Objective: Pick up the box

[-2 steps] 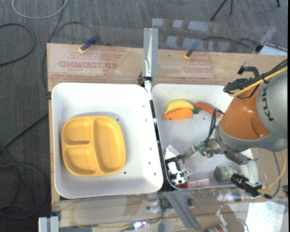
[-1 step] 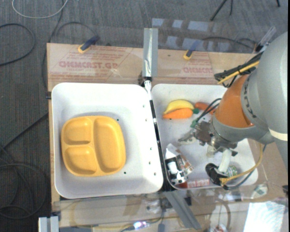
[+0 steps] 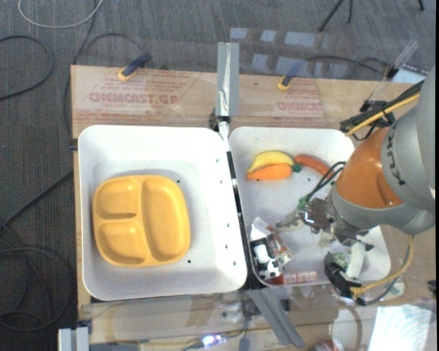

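Box [image 3: 267, 251] lies tilted at the front-left corner of the right bin [image 3: 278, 139], against the wall, so access is from my side only. My gripper [image 3: 301, 218] hovers just right of it, can't tell its state; toy food [image 3: 272, 167] sits well clear at the back

Arm [image 3: 417, 159]: bulky rounded grey casing, smooth matte. Broad orange band [image 3: 366, 178] above wrist, glossy. Yellow-and-black cable [image 3: 377, 112] along upper link. Thin dark cable [image 3: 325, 181] looping beside band. End effector [image 3: 296, 221]: small metallic parts, silver-grey. Below wrist, white and black fittings [image 3: 347, 265], yellow cable [image 3: 384, 284] trailing.
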`<state>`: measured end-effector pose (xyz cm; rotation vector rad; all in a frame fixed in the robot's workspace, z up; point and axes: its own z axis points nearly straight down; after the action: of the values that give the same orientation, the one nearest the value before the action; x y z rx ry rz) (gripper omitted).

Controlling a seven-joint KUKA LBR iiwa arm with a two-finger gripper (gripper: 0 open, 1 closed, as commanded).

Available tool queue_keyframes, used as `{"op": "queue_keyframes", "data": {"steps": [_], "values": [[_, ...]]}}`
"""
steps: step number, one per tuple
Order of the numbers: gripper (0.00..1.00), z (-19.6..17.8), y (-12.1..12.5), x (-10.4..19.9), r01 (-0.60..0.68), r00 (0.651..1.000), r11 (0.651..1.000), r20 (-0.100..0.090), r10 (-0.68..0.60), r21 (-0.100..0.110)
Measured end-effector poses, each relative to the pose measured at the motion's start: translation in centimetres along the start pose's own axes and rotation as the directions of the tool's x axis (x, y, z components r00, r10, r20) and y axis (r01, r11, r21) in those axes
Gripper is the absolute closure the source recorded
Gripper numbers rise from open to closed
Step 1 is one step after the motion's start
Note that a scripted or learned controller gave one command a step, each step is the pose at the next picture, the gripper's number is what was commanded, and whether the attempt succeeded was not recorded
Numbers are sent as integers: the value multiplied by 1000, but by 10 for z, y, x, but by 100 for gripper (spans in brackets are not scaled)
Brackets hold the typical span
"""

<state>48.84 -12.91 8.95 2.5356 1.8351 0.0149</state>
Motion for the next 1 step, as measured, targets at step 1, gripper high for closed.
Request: {"op": "queue_keyframes", "data": {"steps": [1], "values": [[0, 1, 10, 21, -276, 961, 961, 6, 276, 2]]}}
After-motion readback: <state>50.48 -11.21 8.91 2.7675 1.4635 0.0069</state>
